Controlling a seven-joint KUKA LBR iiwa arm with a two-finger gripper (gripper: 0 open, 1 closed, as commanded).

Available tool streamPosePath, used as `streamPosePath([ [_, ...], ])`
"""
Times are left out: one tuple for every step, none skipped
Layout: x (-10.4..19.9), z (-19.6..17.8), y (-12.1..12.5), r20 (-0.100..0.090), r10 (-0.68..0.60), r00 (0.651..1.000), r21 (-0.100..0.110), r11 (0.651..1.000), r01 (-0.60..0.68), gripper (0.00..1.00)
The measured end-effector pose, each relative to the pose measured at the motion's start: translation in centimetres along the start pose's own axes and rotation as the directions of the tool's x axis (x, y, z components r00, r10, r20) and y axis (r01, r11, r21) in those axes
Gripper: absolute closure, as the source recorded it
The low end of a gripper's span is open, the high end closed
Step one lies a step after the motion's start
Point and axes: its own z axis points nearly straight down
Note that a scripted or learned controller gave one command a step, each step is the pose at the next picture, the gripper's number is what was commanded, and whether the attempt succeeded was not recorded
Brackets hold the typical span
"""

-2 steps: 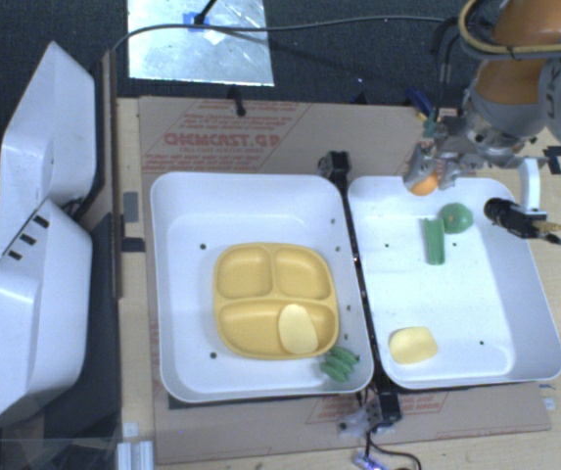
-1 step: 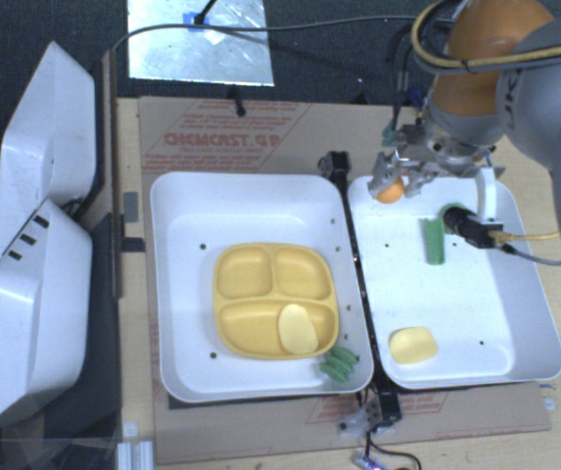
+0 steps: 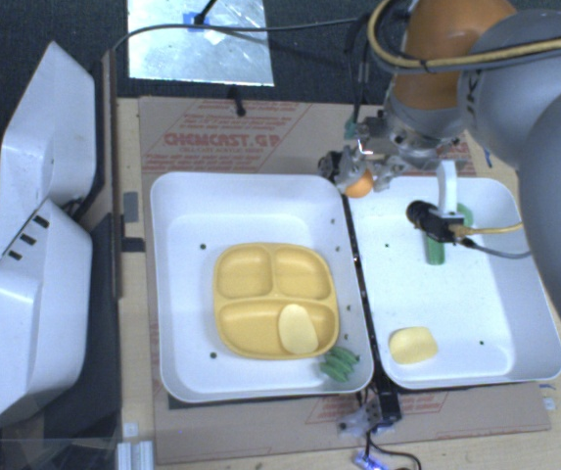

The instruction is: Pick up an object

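Camera view: an orange object (image 3: 358, 187) is seen clenched in the gripper (image 3: 360, 176) above the bins' shared back edge.
The pick is judged done; a green stick (image 3: 437, 246) and yellow piece (image 3: 412, 345) are left in the right bin (image 3: 515, 360).

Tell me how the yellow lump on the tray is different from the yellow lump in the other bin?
The tray lump sits on the yellow tray in the left bin; the bin lump lies straight on the right bin's white floor. The tray lump stands lengthwise up the picture; the bin lump lies sideways. Both are pale yellow, smooth and rounded.
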Motion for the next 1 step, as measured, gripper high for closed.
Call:
streamPosePath([
  [5.39,1.15,-1.12,0.0,0.0,1.0,0.001,1.0,0.0,1.0],
])
